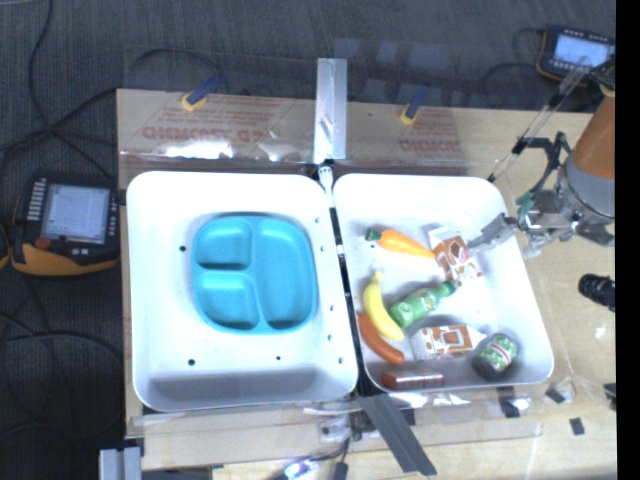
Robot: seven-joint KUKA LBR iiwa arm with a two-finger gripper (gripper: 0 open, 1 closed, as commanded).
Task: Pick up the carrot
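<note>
The carrot (403, 242) is orange with a green stub at its left end. It lies flat in the upper left part of the right bin (520, 298), near the bin's back wall. My gripper (528, 222) hangs over the right bin's upper right rim, well to the right of the carrot and apart from it. The grey arm with its orange band comes in from the right edge behind it. Nothing shows held at the gripper.
The right bin also holds a small carton (455, 258) just right of the carrot, a banana (374, 308), a green bottle (420, 303), a sausage (381, 346), a second carton (445, 340) and a green can (497, 354). The left bin (160, 348) carries a blue divided plate (250, 273).
</note>
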